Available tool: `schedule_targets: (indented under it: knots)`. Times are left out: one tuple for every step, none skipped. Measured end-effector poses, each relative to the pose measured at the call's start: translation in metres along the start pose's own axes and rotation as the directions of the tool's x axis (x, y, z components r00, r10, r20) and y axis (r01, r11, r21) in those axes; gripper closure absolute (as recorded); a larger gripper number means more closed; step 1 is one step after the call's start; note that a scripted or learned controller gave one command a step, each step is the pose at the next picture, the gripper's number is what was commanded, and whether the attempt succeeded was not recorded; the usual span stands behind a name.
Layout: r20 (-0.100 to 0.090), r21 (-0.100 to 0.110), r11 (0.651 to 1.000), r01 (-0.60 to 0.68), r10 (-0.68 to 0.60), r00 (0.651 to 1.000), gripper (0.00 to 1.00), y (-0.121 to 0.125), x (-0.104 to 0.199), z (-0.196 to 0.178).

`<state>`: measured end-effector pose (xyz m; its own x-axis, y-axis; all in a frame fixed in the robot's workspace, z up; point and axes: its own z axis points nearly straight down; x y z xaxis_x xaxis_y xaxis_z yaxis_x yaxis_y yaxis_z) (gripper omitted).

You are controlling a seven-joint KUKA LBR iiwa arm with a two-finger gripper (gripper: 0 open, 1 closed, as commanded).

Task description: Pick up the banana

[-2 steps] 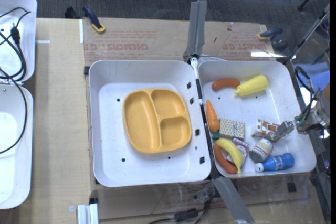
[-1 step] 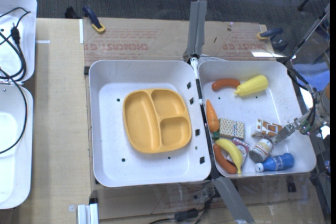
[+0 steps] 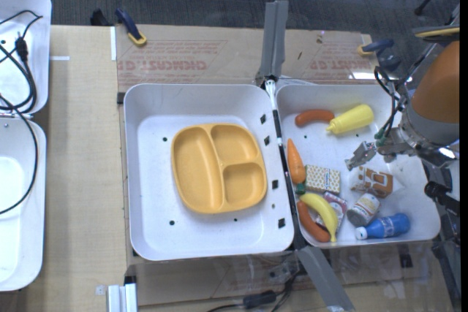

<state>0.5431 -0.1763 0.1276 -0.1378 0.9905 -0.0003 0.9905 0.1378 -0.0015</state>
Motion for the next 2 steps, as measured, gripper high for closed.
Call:
schedule_targets:
  knots:
    - [0.002, -0.002, 1.0, 0.015, -0.015, 1.0, 0.0, 0.043, -0.032, -0.045]
    - [0.005, -0.022, 0.995, -0.097, 0.097, 0.995, 0.0, 0.105, -0.049, 0.014]
